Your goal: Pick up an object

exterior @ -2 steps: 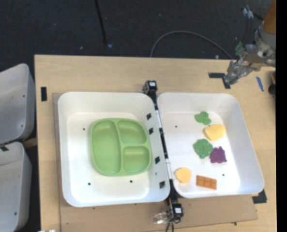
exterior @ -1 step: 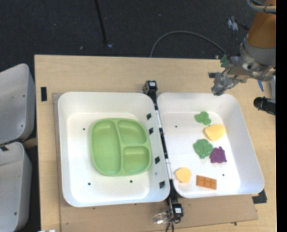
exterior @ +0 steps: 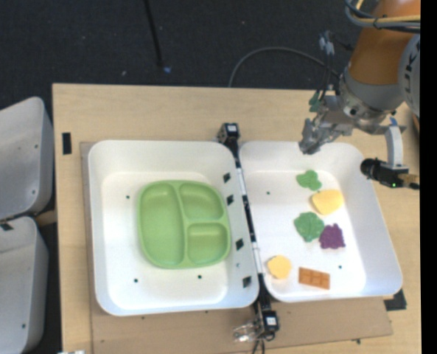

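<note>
Six small toys lie loose in the right bin (exterior: 373, 220), easy pickings. Above them the gripper (exterior: 311, 140) hovers near the small green piece (exterior: 308, 179), its grip unreadable

Single grey KUKA arm with an orange band above the wrist (exterior: 380, 39) enters from the upper right corner of the camera view. Orange section sits high at the frame edge; below it the grey wrist housing angles down and to the left. Cables loop over the top of the orange section, and a thin dark cable arcs away to the left of the wrist. The grey two-finger gripper (exterior: 309, 144) hangs at the end of the wrist, pointing down and slightly left, tip low. Finger spacing too small and dark to make out. Nothing visible between the fingertips.
</note>
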Motion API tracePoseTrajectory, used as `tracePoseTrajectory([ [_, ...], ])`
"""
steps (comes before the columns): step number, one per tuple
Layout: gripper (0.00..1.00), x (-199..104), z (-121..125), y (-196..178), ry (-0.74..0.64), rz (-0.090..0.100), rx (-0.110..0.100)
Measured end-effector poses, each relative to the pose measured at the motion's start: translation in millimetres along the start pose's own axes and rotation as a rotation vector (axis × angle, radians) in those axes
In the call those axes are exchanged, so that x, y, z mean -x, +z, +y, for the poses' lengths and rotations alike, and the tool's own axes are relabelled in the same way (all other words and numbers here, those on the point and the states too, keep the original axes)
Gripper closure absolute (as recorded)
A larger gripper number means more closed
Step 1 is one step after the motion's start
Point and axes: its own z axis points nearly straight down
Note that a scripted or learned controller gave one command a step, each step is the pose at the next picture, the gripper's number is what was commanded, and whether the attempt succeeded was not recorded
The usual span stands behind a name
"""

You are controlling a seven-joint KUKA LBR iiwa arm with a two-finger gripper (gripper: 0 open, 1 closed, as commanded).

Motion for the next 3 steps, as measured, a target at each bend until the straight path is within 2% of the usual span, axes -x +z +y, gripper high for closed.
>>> tracePoseTrajectory([
  [1, 1.0, -44.8, -27.5, 15.4, 0.001, 0.0, -0.002],
  [2, 1.0, -85.6, -56.1, 10.2, 0.0, 0.001, -0.001],
  [3, 1.0, -139.6, -72.2, 18.9, -0.001, 0.001, -0.002],
])
